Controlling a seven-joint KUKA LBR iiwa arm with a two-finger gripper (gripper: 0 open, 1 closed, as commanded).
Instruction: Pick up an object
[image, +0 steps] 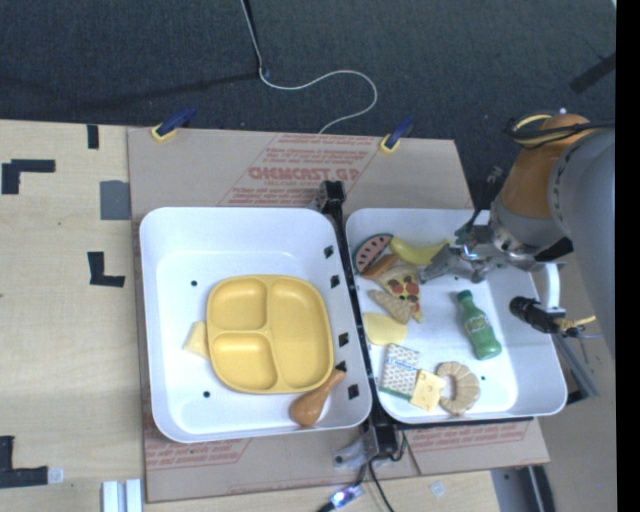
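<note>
Since the end effector (447, 257) sits low in the right bin (535, 385) by the banana (418, 250), that looks like the target: light, smooth, stiff plastic, best pinched across its middle. Can't tell jaw width; probably nothing held. Bin floor is slick, crowded: pizza (397, 287) and bottle (478, 325) close by.
</note>
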